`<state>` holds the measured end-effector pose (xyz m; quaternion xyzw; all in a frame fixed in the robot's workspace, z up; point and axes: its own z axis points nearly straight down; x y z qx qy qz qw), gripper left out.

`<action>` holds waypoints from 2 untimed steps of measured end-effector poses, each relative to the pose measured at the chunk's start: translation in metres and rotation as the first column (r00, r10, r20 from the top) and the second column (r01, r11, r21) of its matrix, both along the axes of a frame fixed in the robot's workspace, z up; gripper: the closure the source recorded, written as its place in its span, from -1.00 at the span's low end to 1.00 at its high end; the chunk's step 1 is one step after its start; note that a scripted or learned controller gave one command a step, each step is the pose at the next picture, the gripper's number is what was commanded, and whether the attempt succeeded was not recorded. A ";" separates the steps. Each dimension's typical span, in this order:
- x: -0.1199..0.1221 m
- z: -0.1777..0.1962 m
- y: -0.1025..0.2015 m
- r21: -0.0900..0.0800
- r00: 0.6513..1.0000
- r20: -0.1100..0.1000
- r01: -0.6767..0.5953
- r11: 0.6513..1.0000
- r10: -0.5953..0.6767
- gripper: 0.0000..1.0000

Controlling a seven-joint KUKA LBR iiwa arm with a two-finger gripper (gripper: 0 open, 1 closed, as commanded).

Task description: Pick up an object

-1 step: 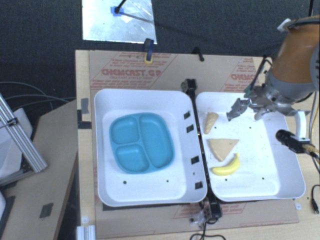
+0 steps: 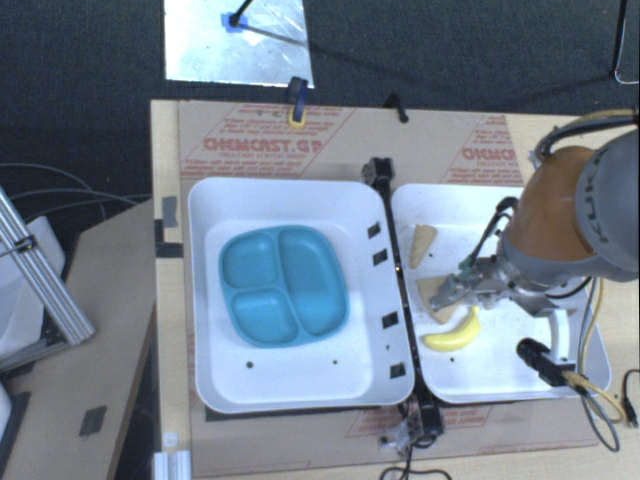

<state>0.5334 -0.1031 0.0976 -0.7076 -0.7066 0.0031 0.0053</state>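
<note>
The grey arm [image 2: 575, 218], with its orange band, is what sits nearest the lens, bulking over the right-hand bin [image 2: 440, 200] from the right. At its tip, the gripper [image 2: 455, 290] points left and slightly down the view. Whether its fingers are parted or pressed together cannot be told, since the metal parts blur into the pale piece beneath them. Nothing can be seen held between them.

Just under the tip lies a tan, roughly triangular piece [image 2: 433, 293], touching or almost touching the gripper. Just below it, toward the near edge of the bin, lies a yellow banana [image 2: 452, 334]. Its long axis runs from lower left to upper right, one end pointing toward the bin divider and the other curling up toward the gripper. A second tan wedge [image 2: 423, 243] lies farther up the same bin, narrow end pointing down the view, well apart from the gripper.

Outward again, the left bin [image 2: 215, 203] holds a blue divided plate [image 2: 283, 285] with three compartments, well away from the arm.

By my reading, the step in hand is the descent or closing onto a target, most likely the tan piece or the banana's upper end. The next move calls for a firm close on one object only, then a straight lift. With the banana, the grip would do best set across its short width, not along its curve.
</note>
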 end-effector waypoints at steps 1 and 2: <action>-0.049 -0.014 0.007 -0.002 1.000 0.009 -0.001 1.000 0.001 -1.00; -0.007 0.004 0.018 -0.004 1.000 0.017 -0.007 1.000 0.007 -1.00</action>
